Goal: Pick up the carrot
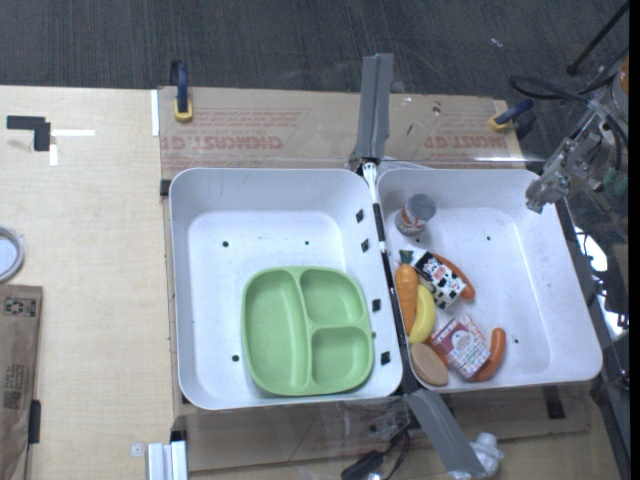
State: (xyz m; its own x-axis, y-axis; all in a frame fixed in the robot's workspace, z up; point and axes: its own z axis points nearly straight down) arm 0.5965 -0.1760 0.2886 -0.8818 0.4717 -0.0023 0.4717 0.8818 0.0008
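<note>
Orange and tapered, lying untouched: carrot (405,288) pressed against the left wall of the right bin (540,368), just beside the divider shared with the left bin (200,268). Not yet picked up, not yet approached, so the whole grasp and lift left to do, judging by how far off the tool sits. Gripper (548,190) poised near the right bin's upper right corner, well apart from the carrot, over the rim rather than over the clutter; too small and blurred against the cables to tell whether clenched or released, and nothing seen between the tips. Smooth, short, stubby in look, with a hint of green at the top end, possibly a stem, though hard to be sure at this slant. Crowded on the right flank by a yellow banana (424,313) touching along its length, with a black and white carton (442,278) just beyond, a red packet (460,346) and a sausage (491,355) further toward the bin's lower right, and a tan round piece (430,365) below. Small can (418,211) above, apart from the carrot. Green divided plate (307,331) in the left bin, across the divider.
</note>
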